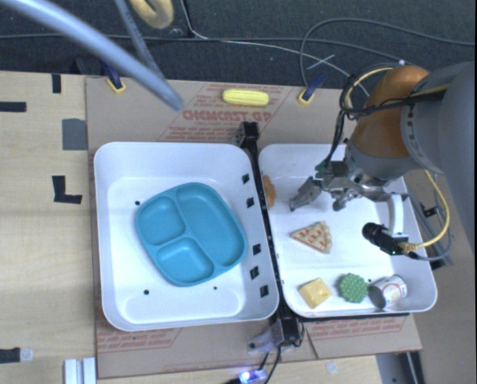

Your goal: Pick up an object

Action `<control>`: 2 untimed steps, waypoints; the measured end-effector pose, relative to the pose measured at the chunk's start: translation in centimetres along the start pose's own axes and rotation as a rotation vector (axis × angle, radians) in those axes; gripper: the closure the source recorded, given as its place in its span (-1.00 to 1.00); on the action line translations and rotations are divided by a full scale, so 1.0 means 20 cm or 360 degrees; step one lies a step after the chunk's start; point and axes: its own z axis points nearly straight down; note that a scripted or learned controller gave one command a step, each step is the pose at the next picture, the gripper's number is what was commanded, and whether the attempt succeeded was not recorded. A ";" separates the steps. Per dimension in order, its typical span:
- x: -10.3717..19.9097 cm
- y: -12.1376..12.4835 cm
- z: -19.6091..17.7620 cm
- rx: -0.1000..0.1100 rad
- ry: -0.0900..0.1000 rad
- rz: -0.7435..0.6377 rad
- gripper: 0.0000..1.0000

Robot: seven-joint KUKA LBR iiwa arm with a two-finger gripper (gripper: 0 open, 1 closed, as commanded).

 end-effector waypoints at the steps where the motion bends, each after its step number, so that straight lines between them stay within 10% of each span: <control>1: 0.00 0.00 -0.06 -0.0005 0.0000 -0.0003 1.00; 2: 0.03 0.03 -0.37 -0.0015 0.0000 -0.0001 1.00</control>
